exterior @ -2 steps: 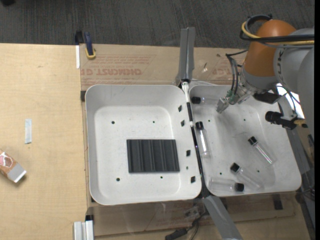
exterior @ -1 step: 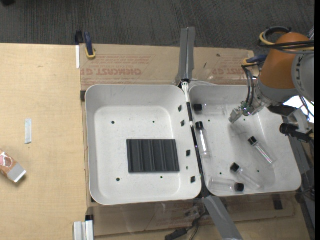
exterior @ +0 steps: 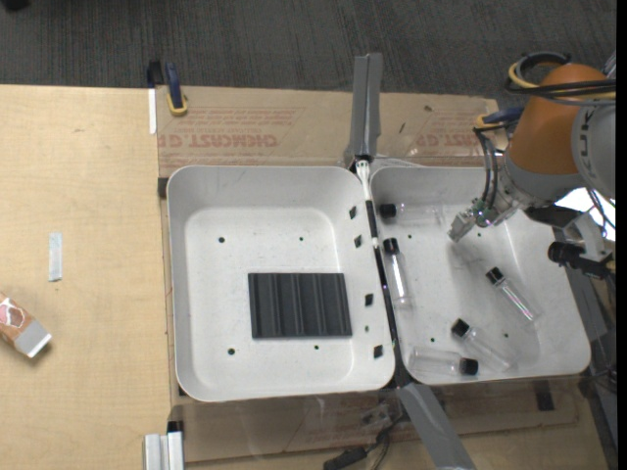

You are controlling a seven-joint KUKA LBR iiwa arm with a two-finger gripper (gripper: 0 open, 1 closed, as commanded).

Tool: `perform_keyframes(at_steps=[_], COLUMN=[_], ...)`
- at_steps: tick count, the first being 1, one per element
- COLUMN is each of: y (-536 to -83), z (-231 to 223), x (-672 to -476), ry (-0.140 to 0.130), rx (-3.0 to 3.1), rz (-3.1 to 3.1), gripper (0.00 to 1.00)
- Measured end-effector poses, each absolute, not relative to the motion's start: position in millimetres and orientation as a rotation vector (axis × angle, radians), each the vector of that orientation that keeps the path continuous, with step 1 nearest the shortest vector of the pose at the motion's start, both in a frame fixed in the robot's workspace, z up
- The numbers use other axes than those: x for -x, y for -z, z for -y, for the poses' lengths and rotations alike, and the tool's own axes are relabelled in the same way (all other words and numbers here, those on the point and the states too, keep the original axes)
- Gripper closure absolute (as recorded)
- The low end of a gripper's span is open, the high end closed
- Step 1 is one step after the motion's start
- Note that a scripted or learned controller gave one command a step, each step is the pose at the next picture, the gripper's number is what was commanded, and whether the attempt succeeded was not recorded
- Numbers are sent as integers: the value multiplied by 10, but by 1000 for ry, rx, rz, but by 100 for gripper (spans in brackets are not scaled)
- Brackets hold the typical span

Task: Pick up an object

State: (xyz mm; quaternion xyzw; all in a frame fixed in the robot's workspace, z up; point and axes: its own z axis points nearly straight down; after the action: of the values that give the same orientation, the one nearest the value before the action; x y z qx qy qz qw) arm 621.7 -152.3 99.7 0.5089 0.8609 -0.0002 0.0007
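Hovering in the right bin [exterior: 558, 360], upper part, jaws' state impossible to tell (too small, blurred). Clear vials with black caps scattered below: one [exterior: 509, 293] near centre, others [exterior: 468, 346] lower. Likely to roll or slip from a pinch, being slick and round.

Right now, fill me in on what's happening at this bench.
The grey arm's hand hangs over the upper part of the right bin, where several clear vials with black caps lie scattered, one just below it. Nothing shows between its fingers. The left bin holds a dark ribbed block.
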Motion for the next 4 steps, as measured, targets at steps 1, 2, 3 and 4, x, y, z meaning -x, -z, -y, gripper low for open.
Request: perform_keyframes(at_steps=[1,2,3,4], y=[-1232,-994,-929,-1369], z=[1526,1414,1590,1644], x=[-6138,-6336,-6419,-6223], ry=[0,0,1,0], rx=[-1565,-1591,-1520,-1459], rz=[-2722,-2706,-2745,-2779], gripper=[0,0,0,0])
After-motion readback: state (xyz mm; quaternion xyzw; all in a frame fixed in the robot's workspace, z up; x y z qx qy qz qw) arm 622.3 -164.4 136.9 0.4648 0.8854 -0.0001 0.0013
